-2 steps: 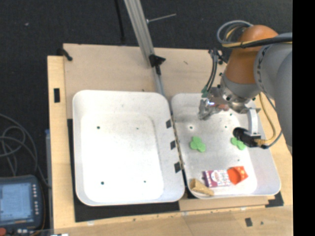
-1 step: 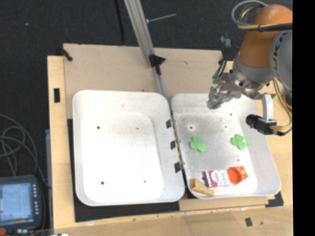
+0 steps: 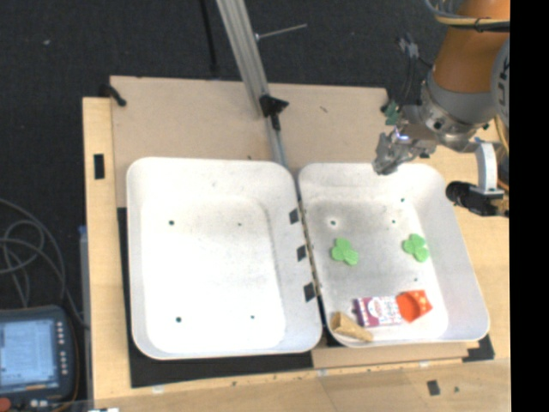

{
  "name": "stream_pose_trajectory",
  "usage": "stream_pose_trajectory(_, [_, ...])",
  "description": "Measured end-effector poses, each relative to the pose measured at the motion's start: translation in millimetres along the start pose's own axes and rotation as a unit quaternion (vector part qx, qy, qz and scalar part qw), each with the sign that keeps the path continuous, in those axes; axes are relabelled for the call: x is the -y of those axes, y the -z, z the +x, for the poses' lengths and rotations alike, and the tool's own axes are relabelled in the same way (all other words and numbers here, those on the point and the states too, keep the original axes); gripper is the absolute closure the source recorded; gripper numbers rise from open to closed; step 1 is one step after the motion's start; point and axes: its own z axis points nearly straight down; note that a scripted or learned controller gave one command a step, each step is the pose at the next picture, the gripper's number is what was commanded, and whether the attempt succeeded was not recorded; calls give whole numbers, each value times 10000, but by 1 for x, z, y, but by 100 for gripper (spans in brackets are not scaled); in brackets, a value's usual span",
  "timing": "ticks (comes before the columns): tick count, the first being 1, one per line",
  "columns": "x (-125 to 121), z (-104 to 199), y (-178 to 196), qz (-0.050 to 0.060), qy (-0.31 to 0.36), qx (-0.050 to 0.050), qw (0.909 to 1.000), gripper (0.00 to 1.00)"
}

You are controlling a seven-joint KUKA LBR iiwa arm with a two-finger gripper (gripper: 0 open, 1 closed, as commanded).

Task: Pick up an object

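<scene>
The right bin (image 3: 446, 230) holds two green clover-shaped pieces, one (image 3: 344, 251) near its middle left and another (image 3: 416, 247) toward its right. Along its near edge lie a purple-and-white carton (image 3: 377, 311), an orange-red piece (image 3: 413, 305) touching the carton's right end, and a small tan piece (image 3: 347, 324) at the carton's left. My gripper (image 3: 390, 157) hangs over the far edge of the right bin, well away from all of these. I see nothing between its fingers.
The left bin (image 3: 214, 256) sits beside the right one, with black clips (image 3: 302, 251) along the seam. A slanted aluminium post (image 3: 249, 58) rises from the bench behind the bins. A black fitting (image 3: 472, 197) sticks out at the right bin's right side.
</scene>
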Motion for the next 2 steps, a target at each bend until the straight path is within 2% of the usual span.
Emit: stream_pose_trajectory(2, [17,92,-25,39,9,-4,10000,100])
